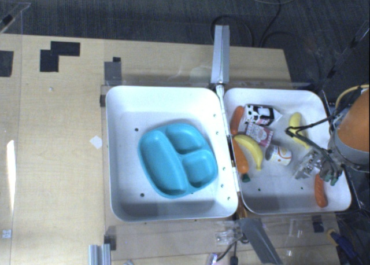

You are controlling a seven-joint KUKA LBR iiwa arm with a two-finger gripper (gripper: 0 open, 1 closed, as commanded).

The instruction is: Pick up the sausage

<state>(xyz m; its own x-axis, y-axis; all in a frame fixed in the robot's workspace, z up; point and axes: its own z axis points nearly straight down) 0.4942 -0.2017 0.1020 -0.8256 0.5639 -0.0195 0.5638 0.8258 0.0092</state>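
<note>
The sausage (pixel 237 118), well left of the pincer (pixel 317 166) whose opening I cannot tell, looks light, smooth, rounded; grip mid-length.

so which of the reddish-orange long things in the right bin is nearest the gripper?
The short orange-red piece in the right bin's near right corner, just below the gripper. The other two lie along the bin's left wall.

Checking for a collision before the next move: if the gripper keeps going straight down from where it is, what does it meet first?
Probably the bare floor of the right bin, between the sausage and the cup; the gripper sits near the sausage, but depth is unclear.
</note>
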